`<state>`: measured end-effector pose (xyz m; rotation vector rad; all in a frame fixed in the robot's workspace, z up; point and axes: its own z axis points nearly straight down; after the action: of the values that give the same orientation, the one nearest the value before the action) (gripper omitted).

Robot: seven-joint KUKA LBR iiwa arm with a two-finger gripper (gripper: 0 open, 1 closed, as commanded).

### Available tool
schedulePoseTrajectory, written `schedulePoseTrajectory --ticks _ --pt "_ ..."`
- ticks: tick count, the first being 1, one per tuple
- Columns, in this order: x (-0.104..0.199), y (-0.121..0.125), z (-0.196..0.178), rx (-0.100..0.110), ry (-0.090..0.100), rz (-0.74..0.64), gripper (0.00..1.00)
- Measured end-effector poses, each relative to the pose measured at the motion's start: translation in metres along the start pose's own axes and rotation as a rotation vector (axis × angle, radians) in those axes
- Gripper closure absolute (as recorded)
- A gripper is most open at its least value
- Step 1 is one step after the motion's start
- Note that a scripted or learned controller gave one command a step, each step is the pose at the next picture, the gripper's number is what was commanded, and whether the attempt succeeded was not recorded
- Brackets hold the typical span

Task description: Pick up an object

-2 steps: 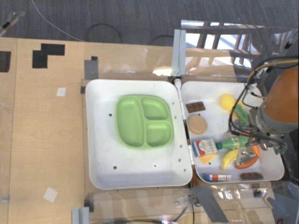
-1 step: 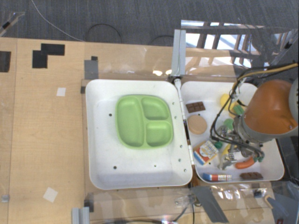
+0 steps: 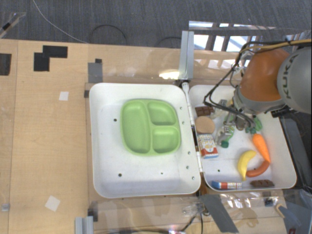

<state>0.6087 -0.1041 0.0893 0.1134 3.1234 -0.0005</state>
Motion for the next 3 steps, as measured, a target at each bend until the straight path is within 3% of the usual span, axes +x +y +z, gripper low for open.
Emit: schedulePoseTrajectory --ticks 1,2,3 --pt "0.037 -0.084 -0.016 0.004 0.006 0.057 0.00" --pt "0.054 -0.091 -0.001 0.002 0.000 -0.197 0.00" --pt "0.078 -0.096 -0.003 0.003 -0.006 -0.284 0.00"
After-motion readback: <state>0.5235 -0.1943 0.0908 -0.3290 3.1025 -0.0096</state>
